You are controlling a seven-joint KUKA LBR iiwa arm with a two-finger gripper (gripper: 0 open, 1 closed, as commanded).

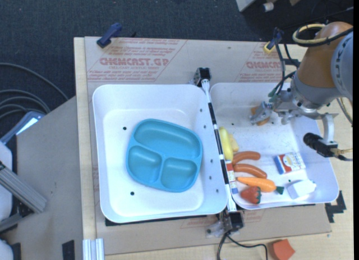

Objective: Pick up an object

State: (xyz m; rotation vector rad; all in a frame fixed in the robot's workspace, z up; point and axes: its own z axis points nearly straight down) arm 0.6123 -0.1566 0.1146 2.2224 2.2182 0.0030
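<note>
Carrot and sausages at right bin's near edge; fingers beyond, spread unclear.

Grey arm, orange band, yellow cable loop above; metallic gripper, detail blurred.

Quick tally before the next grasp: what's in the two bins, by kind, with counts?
Blue divided plate, left bin: 1
Yellow banana-like piece, right bin: 1
Sausages: 2
Carrot: 1
Red strawberry-like piece: 1
Red-and-white carton: 1
White-and-blue packet: 1
Total: 8
The claw hangs over the right bin's far end.
</note>
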